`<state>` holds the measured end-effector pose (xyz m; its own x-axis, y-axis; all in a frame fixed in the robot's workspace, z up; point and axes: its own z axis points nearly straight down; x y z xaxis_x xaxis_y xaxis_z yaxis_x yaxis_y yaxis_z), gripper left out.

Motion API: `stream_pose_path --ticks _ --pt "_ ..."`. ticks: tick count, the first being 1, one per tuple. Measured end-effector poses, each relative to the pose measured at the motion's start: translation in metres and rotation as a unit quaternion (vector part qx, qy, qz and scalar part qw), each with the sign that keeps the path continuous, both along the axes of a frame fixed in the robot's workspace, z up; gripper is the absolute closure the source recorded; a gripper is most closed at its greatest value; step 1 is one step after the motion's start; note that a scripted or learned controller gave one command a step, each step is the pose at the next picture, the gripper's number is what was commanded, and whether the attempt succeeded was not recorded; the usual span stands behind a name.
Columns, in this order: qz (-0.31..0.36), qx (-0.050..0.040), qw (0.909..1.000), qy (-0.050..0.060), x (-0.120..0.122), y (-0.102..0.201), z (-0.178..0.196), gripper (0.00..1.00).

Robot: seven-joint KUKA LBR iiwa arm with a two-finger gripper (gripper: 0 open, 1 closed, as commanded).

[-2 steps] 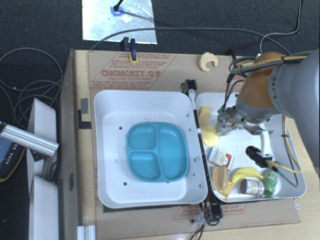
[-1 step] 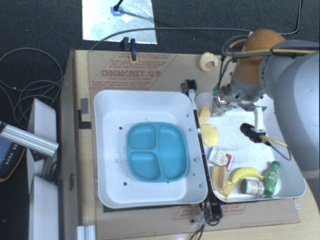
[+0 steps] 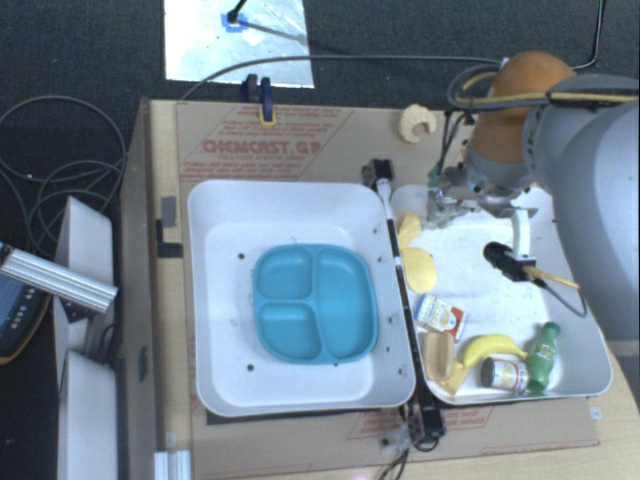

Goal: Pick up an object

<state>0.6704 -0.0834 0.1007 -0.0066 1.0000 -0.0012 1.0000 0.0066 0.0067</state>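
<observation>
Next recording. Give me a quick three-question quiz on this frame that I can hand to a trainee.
1. True or false: the banana lies on the blue divided plate.
2. Which is nearest the green bottle? A) the small jar B) the red-and-white packet C) the plate
3. Which bin is the gripper over?

Key: 1 false; 2 A; 3 the right bin, at its far end.

Bench (image 3: 280, 138) bears left bin (image 3: 215, 268), right bin (image 3: 480, 278), cream lump (image 3: 419, 123) behind.
</observation>
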Motion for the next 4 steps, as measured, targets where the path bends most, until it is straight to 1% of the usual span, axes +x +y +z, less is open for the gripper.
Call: stream_pose_path --ticks 3,4 --pt "0.003 -0.0007 1.0 -0.005 0.003 0.0 0.034 1.0" --pt "-0.003 0.0004 1.0 0.003 -0.073 0.0 0.022 1.0"
